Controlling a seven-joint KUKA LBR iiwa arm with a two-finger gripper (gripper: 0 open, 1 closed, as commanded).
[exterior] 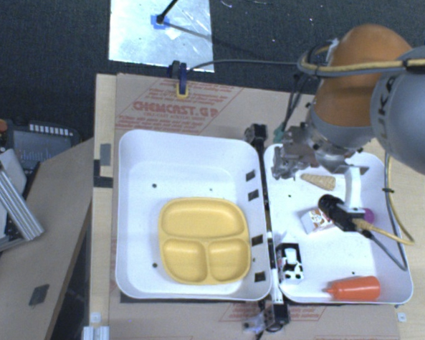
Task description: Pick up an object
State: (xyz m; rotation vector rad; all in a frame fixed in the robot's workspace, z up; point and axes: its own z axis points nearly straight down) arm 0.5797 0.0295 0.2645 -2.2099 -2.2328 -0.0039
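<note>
Live from above the right bin (383,248): my claw (287,163) hangs just left of the tan wedge (319,181), close by it but with a gap between us. Apart or together? I cannot tell from this angle. The wedge lies flat on the bin floor, and everything else to pick from sits around it. A small white-and-red packet (315,220) lies toward the camera from the wedge. A purple piece (368,213) is right of the wedge, partly hidden. A black-and-white piece (290,268) lies well nearer the camera, and an orange bottle (354,286) lies on its side, farthest from the wedge. Far left of the wedge, in the left bin (148,162), rests a yellow divided tray (204,241).
</note>
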